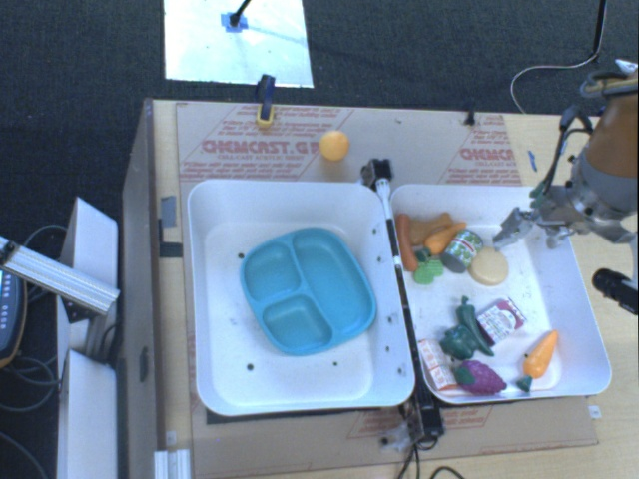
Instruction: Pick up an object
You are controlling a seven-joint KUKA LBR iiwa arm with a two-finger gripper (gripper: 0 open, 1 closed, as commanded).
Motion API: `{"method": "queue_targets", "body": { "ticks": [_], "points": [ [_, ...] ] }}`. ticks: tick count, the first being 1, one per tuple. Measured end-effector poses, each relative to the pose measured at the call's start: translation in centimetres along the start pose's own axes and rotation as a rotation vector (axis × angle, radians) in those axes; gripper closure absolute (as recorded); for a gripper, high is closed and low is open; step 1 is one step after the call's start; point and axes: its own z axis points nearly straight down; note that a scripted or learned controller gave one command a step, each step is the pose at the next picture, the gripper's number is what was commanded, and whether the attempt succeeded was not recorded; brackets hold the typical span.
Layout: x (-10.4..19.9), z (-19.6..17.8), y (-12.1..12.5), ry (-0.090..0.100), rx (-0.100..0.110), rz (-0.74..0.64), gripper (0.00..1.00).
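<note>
Over the right bin's (584, 312) upper right corner the claw (521, 227) hangs, fingers seemingly parted with nothing between them, though the view is too coarse to be sure. Nearest to it, just left and a little lower, lies the round cream piece (488, 266), beside a small can (461, 248); the carrots' (436, 232) long axes slant further left
</note>
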Motion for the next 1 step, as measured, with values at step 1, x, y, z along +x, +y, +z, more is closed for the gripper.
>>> {"method": "queue_targets", "body": {
  "ticks": [1],
  "points": [
    [4.69, 6.01, -6.27, 0.001, 0.001, 0.001, 0.0]
  ]
}}
